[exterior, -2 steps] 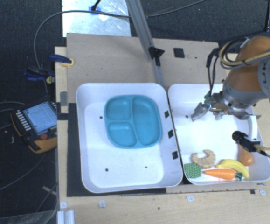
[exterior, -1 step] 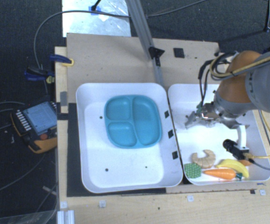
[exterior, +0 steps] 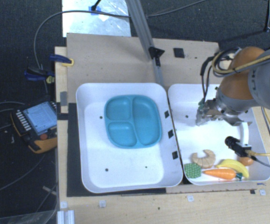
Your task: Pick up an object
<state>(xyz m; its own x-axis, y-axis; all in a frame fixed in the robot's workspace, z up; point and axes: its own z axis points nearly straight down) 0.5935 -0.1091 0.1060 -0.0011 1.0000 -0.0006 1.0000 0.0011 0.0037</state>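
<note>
You've got the arm [exterior: 253,85] in from the right, wrist over the right bin [exterior: 183,97], upper half. Gripper [exterior: 204,116] sits low over the bare white floor there, near the bin's left wall. Can't tell if the jaws are open or closed: they're small, dark and blurred against the wrist. Nothing visible between them.

Pickable stuff is all bunched in the right bin's near edge, well apart from the gripper:
- croissant [exterior: 204,158], tan, curled, closest to the gripper of the lot
- green piece [exterior: 193,170], dotted, at the near-left corner, touching or just beside the croissant
- carrot [exterior: 220,173], orange, lying flat along the near edge
- banana [exterior: 234,165], yellow, just behind the carrot, looks to be touching it
- a small orange-brown item [exterior: 246,161] at the right end of the banana; too small to identify

A black part with a white bracket [exterior: 239,143] hangs off the arm just above the banana end of the pile.

Left bin [exterior: 90,171] holds a blue divided plate [exterior: 133,121], three compartments, sitting toward the far half of the bin, flat.

Off the bench on the left: a handheld controller [exterior: 36,125] with a screen lies on the dark floor.
</note>
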